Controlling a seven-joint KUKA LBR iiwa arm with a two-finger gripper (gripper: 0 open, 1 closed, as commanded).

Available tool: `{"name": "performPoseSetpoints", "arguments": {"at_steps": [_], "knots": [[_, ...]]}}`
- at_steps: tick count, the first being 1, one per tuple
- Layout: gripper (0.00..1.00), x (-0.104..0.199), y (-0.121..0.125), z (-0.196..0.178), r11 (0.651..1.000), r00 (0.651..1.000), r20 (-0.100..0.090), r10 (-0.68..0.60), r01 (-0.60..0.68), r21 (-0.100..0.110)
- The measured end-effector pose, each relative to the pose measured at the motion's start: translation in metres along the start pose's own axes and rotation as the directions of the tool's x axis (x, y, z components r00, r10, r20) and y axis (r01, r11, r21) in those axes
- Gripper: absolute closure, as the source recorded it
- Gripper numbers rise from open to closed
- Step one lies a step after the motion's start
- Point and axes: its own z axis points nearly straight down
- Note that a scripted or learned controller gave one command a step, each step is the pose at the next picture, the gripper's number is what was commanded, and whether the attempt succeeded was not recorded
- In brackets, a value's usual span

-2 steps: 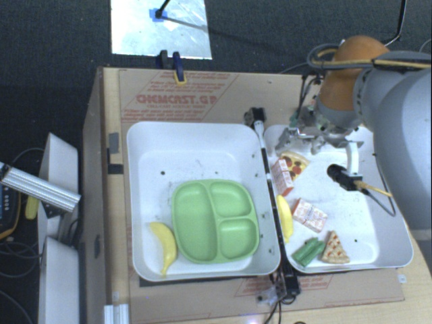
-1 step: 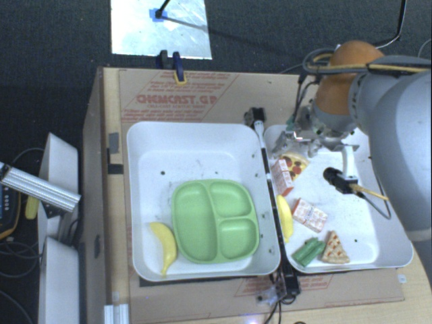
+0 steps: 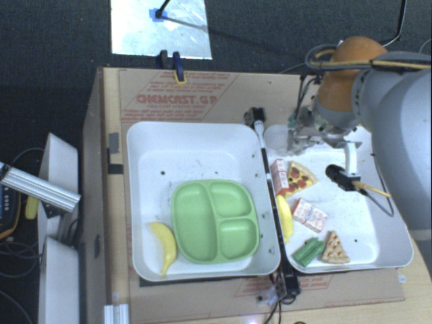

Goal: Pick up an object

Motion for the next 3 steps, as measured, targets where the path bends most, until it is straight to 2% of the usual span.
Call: {"name": "performPoseSetpoints", "arguments": {"at_steps": [1,2,3], "knots": [[1.0,-0.041,-0.101,-0.136,1.0,1.0,0.002,0.007,-0.007,-0.002],[0.0,-0.039,-0.102,-0.134,1.0,1.0,0.0,0.006,-0.006,0.002],[0.0,-0.086,-0.173,-0.109,1.0,1.0,0.001,0.007,-0.007,0.005]]}}
